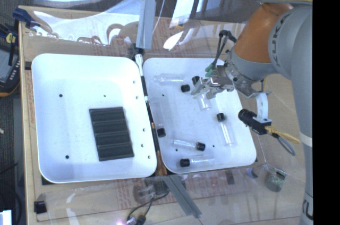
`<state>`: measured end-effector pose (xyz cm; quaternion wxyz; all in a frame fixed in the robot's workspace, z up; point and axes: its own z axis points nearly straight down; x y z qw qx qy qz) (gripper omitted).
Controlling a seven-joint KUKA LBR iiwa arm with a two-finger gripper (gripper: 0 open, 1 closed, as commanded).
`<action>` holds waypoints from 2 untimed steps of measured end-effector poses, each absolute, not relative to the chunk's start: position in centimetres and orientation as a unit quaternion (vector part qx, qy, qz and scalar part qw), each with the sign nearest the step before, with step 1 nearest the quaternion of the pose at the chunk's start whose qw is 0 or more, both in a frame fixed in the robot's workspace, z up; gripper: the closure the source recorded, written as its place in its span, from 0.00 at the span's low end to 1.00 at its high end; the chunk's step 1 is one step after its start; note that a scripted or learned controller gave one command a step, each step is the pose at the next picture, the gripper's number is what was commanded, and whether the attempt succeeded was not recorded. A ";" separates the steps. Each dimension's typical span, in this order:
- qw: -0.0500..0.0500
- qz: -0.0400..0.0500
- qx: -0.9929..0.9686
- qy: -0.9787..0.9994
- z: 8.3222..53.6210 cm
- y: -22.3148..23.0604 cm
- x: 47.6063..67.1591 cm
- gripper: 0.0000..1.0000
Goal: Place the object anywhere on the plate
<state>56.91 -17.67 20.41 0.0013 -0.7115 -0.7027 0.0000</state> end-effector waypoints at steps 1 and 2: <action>0.002 0.001 -0.707 -0.708 16.1 -20.3 62.9 1.00; 0.001 0.000 -0.707 -0.707 19.2 -20.7 65.8 1.00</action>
